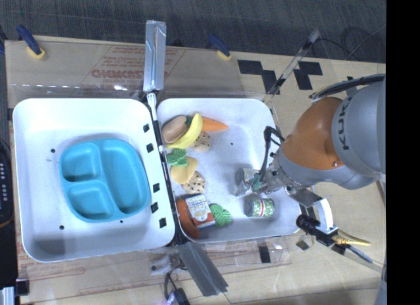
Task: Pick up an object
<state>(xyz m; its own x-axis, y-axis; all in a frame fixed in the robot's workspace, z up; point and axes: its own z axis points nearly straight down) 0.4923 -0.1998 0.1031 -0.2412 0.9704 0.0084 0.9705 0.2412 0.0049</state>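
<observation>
My gripper (252, 182) is low in the right bin (239, 117), near its right wall, just above a small green-and-white can (260, 207) lying on its side. The grey arm with its orange band (312, 143) hangs over the bin's right edge. Toy food is piled along the bin's left side: a banana (191, 131), a bread roll (174, 128), a carrot (214, 125), cookies (193, 182), a small carton (197, 209) and green leafy pieces (221, 215). Nothing can be seen held by the gripper.
The left bin (33, 133) holds a blue three-part plate (104, 179). A metal divider post (153, 58) stands between the bins at the back. Blue clamps (31, 41) sit on the cardboard at the rear.
</observation>
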